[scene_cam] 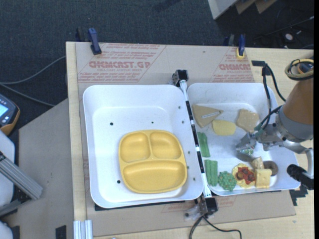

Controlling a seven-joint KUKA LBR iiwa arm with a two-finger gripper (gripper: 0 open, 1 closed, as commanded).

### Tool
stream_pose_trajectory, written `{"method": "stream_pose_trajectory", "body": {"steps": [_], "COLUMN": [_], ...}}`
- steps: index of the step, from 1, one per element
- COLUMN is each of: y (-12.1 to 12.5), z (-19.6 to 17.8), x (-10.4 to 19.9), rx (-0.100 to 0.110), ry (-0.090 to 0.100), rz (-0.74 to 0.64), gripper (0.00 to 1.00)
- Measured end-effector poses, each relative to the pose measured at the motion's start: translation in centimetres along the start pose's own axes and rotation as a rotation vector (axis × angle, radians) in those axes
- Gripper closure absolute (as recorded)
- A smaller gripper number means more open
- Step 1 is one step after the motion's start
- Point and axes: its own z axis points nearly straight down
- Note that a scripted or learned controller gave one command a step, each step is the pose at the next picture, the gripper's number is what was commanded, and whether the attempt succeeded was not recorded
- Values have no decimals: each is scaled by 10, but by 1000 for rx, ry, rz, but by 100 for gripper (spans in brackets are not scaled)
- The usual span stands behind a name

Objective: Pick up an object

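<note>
The hand, its state impossible to tell, hangs low in the right bin; descend squarely on the pizza slice just below it, clear of the neighbouring cheese cube.

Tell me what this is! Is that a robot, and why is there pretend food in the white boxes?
Yes, it is a robot arm, grey with an orange band, and it reaches in from the right side. The picture comes from one camera fixed above the bench, looking down at a slant. On the bench sit two shallow white bins. The left bin holds a yellow divided plate. The right bin holds what look like toy foods: a tan wedge, a yellow piece, a bread-like piece, green sticks, a broccoli-like piece and a pizza-like slice. The arm's gripper, its two-finger hand, is down among the food. Its job is to pick something up, but I cannot tell whether it has hold of anything.
</note>
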Motion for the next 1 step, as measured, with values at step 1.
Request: {"method": "stream_pose_trajectory", "body": {"steps": [1], "y": [9], "z": [43], "x": [17], "rx": [-4], "ry": [0], "rz": [-6], "gripper": [0]}}
